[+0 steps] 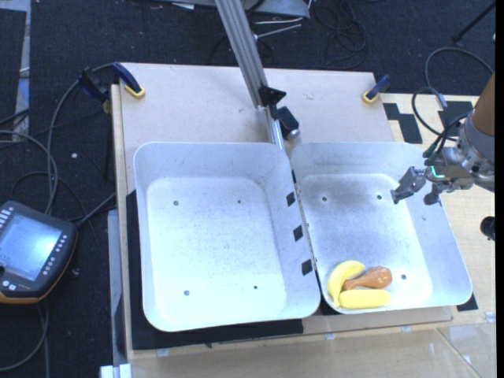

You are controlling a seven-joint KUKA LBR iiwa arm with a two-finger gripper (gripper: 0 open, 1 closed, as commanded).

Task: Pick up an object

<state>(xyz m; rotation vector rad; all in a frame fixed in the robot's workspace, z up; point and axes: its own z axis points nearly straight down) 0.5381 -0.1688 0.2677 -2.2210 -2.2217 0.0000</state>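
Down at the near edge of the right bin (pixel 441 235) sit a yellow banana (pixel 343 276), a yellow block (pixel 364 298) and a small orange-brown toy (pixel 375 277), all touching in a little pile. Up by the bin's far right side hangs the gripper (pixel 419 186), fingers apart and holding nothing. From it the pile lies toward the camera and a bit left. Lying flat, the block points left to right.
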